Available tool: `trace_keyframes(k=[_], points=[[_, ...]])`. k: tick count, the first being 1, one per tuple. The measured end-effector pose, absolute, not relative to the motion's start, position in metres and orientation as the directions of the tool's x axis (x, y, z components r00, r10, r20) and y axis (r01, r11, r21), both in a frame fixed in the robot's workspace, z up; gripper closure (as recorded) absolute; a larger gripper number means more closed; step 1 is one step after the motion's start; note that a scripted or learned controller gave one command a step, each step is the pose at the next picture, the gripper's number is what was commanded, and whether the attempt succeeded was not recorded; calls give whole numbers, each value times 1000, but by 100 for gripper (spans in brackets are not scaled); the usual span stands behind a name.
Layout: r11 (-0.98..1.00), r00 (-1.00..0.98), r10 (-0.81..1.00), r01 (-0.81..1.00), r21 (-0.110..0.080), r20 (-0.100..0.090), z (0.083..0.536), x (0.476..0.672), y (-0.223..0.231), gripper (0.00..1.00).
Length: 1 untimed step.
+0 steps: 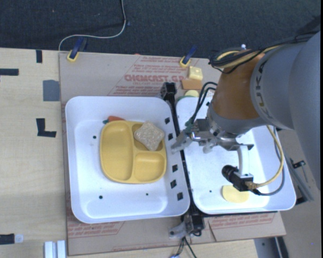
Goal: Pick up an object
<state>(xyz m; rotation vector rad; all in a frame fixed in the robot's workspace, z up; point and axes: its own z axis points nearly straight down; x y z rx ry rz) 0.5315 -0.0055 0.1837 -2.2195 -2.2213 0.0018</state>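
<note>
Camera view. Item: yellow divided tray (130, 152), plastic, rounded corners, three compartments, lying flat in the left bin (81, 160), nearer its upper middle. On the tray's upper right compartment rests a tan sponge-like block (149, 135), speckled, set cornerwise. A thin orange-red object (114, 118) peeks out from behind the tray's upper left edge; most of it is covered and its kind cannot be told. Right bin (269, 200): a pale yellow disc (234, 194) near the lower edge, partly overlapped by a black fitting with a yellow cable. A pale green-white piece (191, 94) at the bin's upper left corner is largely cut off by the arm. A yellow block (193, 78) sits on the cardboard of the desk (21, 160), above the bins. Pincer (204, 140): over the right bin, close to the divider between the bins, hidden beneath the grey and orange wrist; whether it is wide or narrow cannot be told. The tray and the block lie to its left, across the divider; the disc lies below it, near.
</note>
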Motion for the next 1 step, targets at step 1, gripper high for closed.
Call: trace_keyframes(k=[1], points=[[1, -1, 1000, 1000, -2, 0, 184, 531, -6, 0]])
